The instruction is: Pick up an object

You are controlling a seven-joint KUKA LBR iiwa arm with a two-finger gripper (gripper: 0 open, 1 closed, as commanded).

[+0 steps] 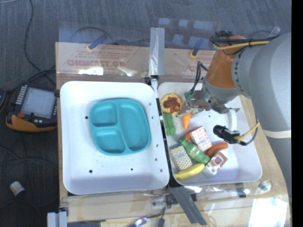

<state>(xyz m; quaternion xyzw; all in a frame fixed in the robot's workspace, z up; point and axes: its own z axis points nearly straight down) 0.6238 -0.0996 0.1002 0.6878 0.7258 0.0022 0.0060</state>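
From where I stand the gripper (193, 103) hangs just above the small orange plastic carrot (186, 120), fingers' state I cannot tell; it should descend straight, clear of the round pizza toy (171, 103).

The arm (270, 74) was a thick, smooth grey tube with an orange band (221, 72) above the wrist. Black and yellow cables ran along it (one yellow strand trailed toward five o'clock), ending in dark metal gripper (195, 102) hardware.
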